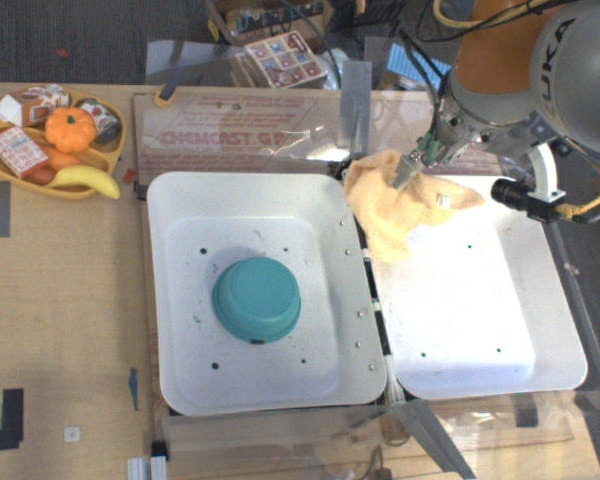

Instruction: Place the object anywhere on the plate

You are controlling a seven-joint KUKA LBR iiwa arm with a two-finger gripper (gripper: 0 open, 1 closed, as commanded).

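Two shallow white plastic bins sit side by side at frame centre. One round teal plate (257,299), upturned and dome-like, rests in the left bin (180,368). One crumpled yellow cloth (395,208) drapes over the upper-left corner of the right bin (500,338), pinched between the gripper's (412,171) closed fingers.

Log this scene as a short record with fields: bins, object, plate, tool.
bins: left bin and right bin, side by side
object: yellow cloth, draped over the right bin's upper left corner
plate: teal plate, upside down in the left bin
tool: tool at the cloth's top edge; grip unclear
task state: cloth not yet on the plate
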